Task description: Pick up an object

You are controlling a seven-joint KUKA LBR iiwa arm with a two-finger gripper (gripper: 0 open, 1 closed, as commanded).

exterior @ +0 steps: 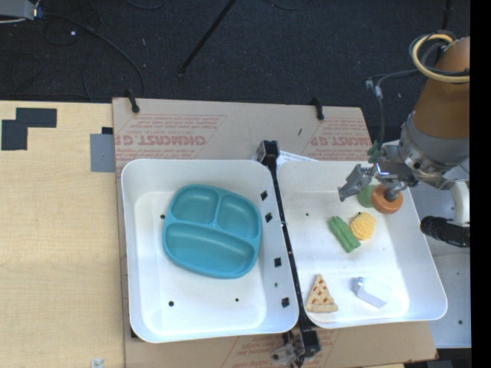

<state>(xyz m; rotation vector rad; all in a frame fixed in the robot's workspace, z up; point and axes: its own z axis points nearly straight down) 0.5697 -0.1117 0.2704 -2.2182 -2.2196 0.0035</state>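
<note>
The arm comes in from the right, its upper part cut off by the picture's edge, and the claw hangs low over the far right part of the right bin. Whether the claw is spread or pressed together cannot be told; the metal parts blur into one grey shape. Just beside it, near the bin's far right edge, sits an orange and green toy, partly hidden by the claw, so contact cannot be judged. Toward the bin's middle lie a green stick and a yellow corn piece, touching or nearly so. Near the front edge lie a pizza slice and a small grey block, well apart. The left bin holds a teal divided plate in its middle. Both bins rest on cardboard on the worktop.
</note>
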